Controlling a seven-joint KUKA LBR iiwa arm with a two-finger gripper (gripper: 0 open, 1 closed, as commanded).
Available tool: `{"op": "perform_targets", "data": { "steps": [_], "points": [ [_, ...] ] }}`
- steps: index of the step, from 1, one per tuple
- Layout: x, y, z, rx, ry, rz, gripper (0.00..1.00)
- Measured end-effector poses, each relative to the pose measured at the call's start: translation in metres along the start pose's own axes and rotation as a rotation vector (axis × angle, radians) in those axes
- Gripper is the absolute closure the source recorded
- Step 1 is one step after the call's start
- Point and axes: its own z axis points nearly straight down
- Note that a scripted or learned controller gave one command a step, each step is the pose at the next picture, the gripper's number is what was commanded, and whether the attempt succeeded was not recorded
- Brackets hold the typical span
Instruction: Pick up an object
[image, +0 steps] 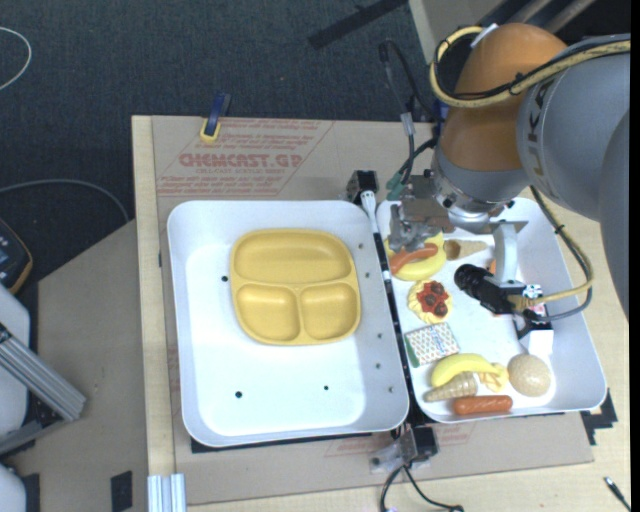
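Note:
The right bin (585, 375) holds several toy foods. My gripper (408, 238) hangs low over that bin's far left corner, right above a yellow and orange hot-dog toy (422, 263), and seems to touch its top. Just in front lie a yellow piece with red topping (432, 298), a white checkered packet (432, 343), a banana (466, 372), a red sausage (481, 405) and a beige ball (529, 375). A small tan piece (465, 248) sits right of the gripper. Part of the hot-dog toy is hidden by the gripper.
The left bin (200, 340) bears a yellow three-compartment plate (295, 283) near its far middle. The ridge where the two bins meet (390, 300) runs just left of the gripper. The grey arm with its orange band (500, 90) covers the right bin's far side.

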Motion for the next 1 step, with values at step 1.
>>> {"op": "perform_targets", "data": {
  "steps": [1],
  "points": [
    [0.0129,0.0027,0.0161,0.007,0.0,-0.001,1.0]
  ]
}}
